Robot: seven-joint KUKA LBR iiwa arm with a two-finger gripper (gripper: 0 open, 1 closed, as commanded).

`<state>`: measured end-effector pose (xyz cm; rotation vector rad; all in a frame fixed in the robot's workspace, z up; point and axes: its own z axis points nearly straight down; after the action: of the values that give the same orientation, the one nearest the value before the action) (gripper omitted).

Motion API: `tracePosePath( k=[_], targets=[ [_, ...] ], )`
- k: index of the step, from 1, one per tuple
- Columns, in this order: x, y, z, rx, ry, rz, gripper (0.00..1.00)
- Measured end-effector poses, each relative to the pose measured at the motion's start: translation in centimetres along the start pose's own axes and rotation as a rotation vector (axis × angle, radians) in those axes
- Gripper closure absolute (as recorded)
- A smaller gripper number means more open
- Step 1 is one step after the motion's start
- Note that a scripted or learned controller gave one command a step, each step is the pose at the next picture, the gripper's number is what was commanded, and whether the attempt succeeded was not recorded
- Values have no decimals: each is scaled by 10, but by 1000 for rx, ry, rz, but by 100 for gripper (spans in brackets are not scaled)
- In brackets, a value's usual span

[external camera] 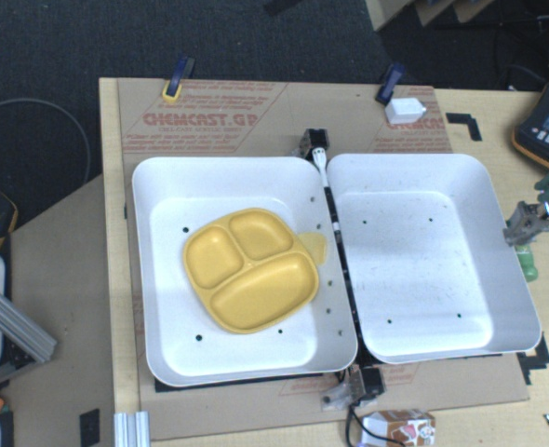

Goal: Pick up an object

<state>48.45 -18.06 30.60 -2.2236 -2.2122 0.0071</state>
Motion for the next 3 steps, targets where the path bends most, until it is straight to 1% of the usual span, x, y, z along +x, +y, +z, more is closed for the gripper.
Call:
tracePosePath(
  k=[1, 2, 3],
  targets=[
    [-46, -6, 24, -2, 0, 0, 100],
    [-43, 6, 15, -11, -3, -6, 100],
    [-43, 15, 7, -11, -3, -6, 100]
  ],
)
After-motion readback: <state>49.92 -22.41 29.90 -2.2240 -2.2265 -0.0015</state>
